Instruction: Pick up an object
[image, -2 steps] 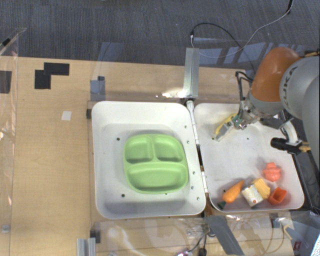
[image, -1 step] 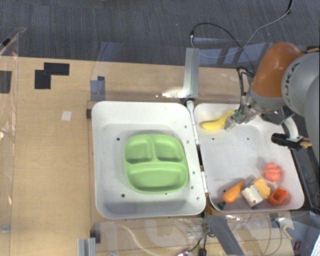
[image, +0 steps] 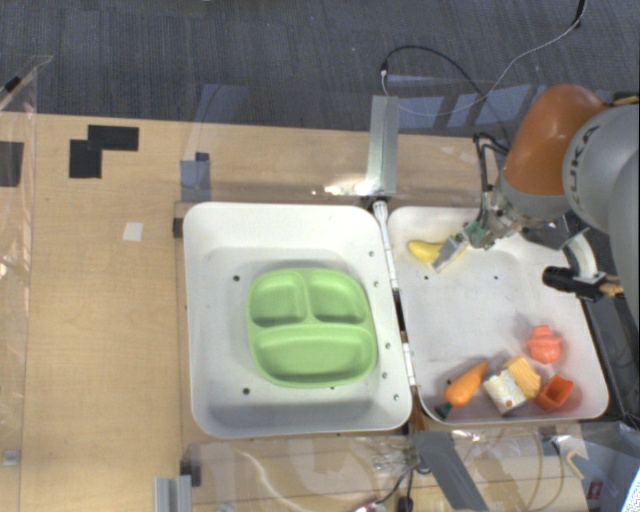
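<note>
On the far left, the wooden desk (image: 100, 330) carries a few black tape marks (image: 102, 148) near its back edge. Next comes the left white bin (image: 210, 300), and in its middle lies a green divided plate (image: 311, 326) with three compartments, flat on the bin floor. A narrow metal divider (image: 392, 290) runs between the two bins.

The right white bin (image: 470, 320) holds all the small toys. Near its back left corner lies a yellow banana-shaped toy (image: 424, 249). The gripper (image: 452, 254) sits just beside it on its right, low over the bin floor, and appears to touch the banana's right end; the fingers are too small and blurred here to judge, so I cannot tell whether they are spread or closed on it.

Along the front edge of this bin lie an orange carrot toy (image: 465, 384), then a white and yellow block (image: 512, 384), then a small red cup-like piece (image: 555, 391) at the front right corner. A pink round toy (image: 544, 343) rests just behind these, apart from the banana.

The grey arm (image: 600, 170) with its orange band (image: 548, 135) comes in from the right edge above the bin's back right corner.
</note>
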